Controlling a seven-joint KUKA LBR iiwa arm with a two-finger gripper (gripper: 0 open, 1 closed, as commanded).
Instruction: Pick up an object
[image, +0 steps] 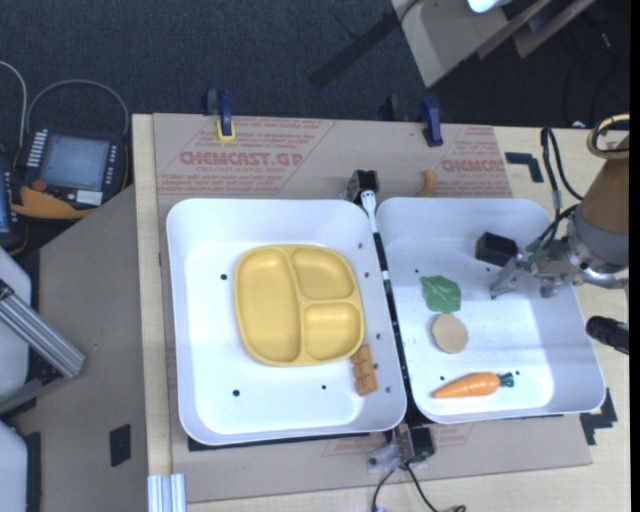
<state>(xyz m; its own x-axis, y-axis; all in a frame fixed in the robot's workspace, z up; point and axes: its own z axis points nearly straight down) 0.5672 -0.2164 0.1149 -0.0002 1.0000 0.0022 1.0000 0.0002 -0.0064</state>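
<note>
While gripper (522, 278) hangs low over right bin (575, 370), near right wall, its opening can't be told; nothing seen in grasp. Candidates lie loose and apart on bin floor: leaf (441, 294) nearest, then disc (450, 334), carrot (468, 385). Spacing likely eases single grab. Left bin (190, 300): yellow tray (297, 303), brown piece (365, 372). Board (330, 175) print reads "CHEMCAST GP".

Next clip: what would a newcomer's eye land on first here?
The yellow plate sits in the middle of the left bin, a brown snack by its front right corner. In the right bin lie a carrot, a tan disc and a green piece in a column, the gripper over that bin's right side.
</note>
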